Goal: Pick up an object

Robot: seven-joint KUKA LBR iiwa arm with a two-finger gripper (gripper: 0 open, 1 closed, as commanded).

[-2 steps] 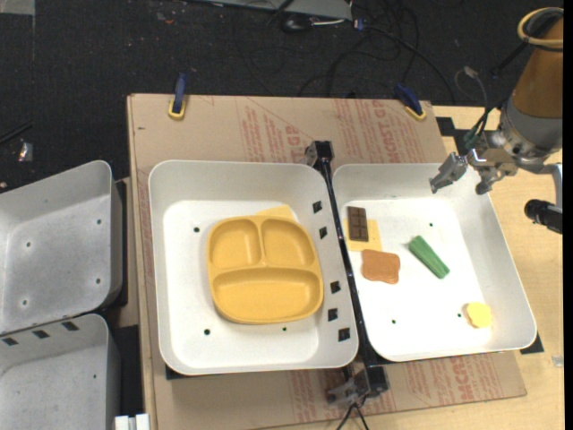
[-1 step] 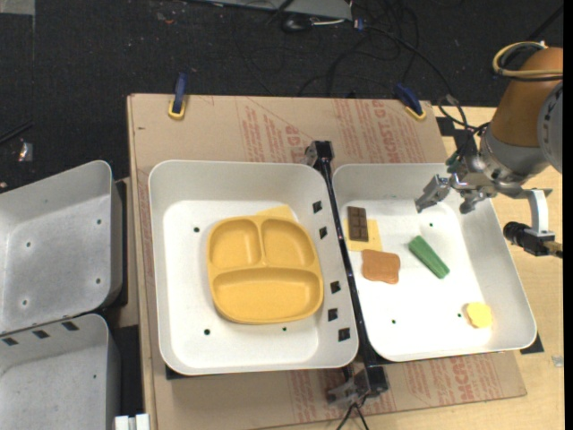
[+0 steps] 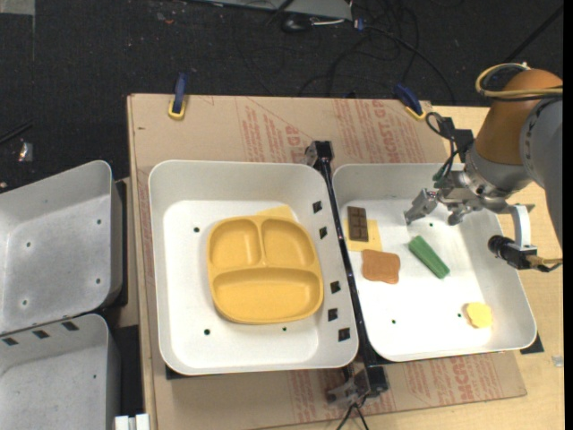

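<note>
On the surface (image 3: 233, 124), two white bins sit side by side, and the right bin (image 3: 501, 330) holds the loose things. Nearest, close to that bin's near right corner, lies a small yellow piece (image 3: 478, 315), rounded and lumpy, with no clear long axis. Farther in, around the bin's middle, a green block (image 3: 429, 256) lies flat, a slim bar whose long axis runs aslant, from the far left toward the near right. Just left of it, apart from it, rests a flat brown piece (image 3: 380, 265) shaped like a toast slice, near the bin's left wall. Beyond that, touching or nearly touching it, a dark brown bar (image 3: 357, 224) with squared segments lies on a pale yellow card (image 3: 371, 235), its long axis running near to far along the left wall. Above the far part of the right bin hangs the pincer (image 3: 436, 206), its fingers spread moderately with nothing between them, just beyond the green block's far end; the grey arm (image 3: 515, 141) enters from the right. The left bin (image 3: 170, 240) carries a yellow divided tray (image 3: 265, 270), well apart from all these. Blue clamps (image 3: 178, 97) grip the surface's far edge.
</note>
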